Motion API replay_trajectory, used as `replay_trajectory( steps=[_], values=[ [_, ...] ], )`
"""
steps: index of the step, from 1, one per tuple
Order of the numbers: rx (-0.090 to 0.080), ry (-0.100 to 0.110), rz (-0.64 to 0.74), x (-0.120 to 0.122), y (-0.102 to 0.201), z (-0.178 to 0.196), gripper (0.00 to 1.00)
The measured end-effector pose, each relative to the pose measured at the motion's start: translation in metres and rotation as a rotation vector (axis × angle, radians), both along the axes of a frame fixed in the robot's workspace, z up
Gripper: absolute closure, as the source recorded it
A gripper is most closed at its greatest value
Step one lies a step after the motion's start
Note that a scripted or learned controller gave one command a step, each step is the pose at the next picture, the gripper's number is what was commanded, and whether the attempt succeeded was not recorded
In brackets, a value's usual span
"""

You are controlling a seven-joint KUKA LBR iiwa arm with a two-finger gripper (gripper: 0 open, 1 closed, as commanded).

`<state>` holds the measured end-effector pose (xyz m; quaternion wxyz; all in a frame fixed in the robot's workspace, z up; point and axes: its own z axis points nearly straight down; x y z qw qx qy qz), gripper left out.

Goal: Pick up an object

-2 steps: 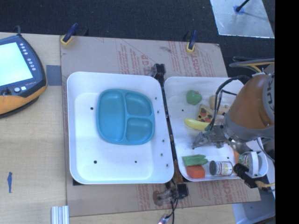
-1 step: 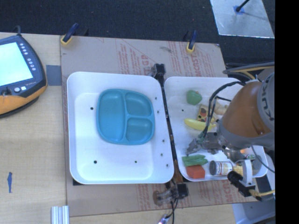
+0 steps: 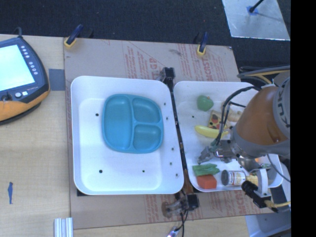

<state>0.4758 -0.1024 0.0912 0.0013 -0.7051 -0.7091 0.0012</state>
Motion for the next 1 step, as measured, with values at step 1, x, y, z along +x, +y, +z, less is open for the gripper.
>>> replay_trajectory(
  steps=[1],
  values=[
    [0.001,0.001,0.001,0.0002,0.0096,0.0,0.0]
  ],
)
